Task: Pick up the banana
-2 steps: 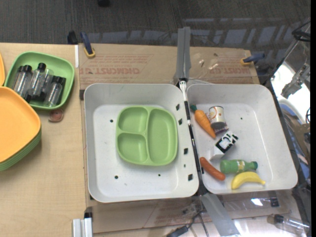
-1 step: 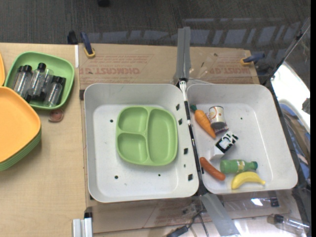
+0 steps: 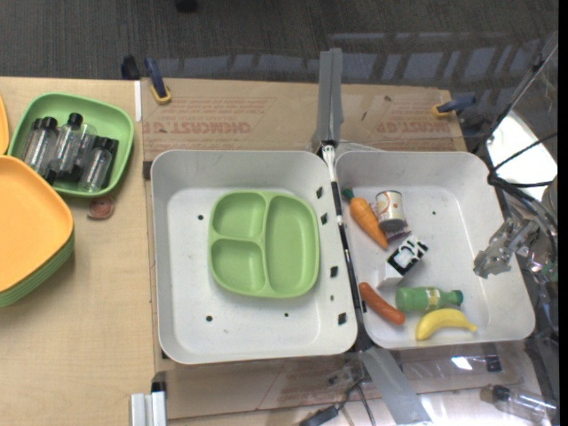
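Banana [image 3: 445,324] apart from gripper [image 3: 491,260], seemingly empty

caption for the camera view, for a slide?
Gripper at right bin's edge; banana lies beside green bottle.

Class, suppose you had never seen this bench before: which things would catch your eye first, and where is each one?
First, the green divided plate, alone in the left bin. Next, the yellow banana at the near edge of the right bin, just below a green bottle lying on its side. The gripper hangs at that bin's right edge.
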You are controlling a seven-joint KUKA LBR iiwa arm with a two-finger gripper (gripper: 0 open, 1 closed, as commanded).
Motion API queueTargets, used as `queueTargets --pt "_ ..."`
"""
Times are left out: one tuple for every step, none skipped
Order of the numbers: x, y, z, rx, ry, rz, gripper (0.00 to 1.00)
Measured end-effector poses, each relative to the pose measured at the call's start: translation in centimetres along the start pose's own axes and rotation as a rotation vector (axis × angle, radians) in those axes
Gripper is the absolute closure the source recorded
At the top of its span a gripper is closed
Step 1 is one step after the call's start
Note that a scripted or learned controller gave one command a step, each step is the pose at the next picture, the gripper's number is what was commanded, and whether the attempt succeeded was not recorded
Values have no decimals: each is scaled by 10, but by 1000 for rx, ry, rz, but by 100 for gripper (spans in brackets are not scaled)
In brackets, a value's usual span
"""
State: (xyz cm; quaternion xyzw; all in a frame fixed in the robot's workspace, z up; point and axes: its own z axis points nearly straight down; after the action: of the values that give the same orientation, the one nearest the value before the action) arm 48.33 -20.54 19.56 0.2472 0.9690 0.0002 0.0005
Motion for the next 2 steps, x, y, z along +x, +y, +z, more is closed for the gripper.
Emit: queueTargets --pt "-5 -17 -39 0 -4 -156 100" --pt "-63 17 75 -1 -1 -190 100"
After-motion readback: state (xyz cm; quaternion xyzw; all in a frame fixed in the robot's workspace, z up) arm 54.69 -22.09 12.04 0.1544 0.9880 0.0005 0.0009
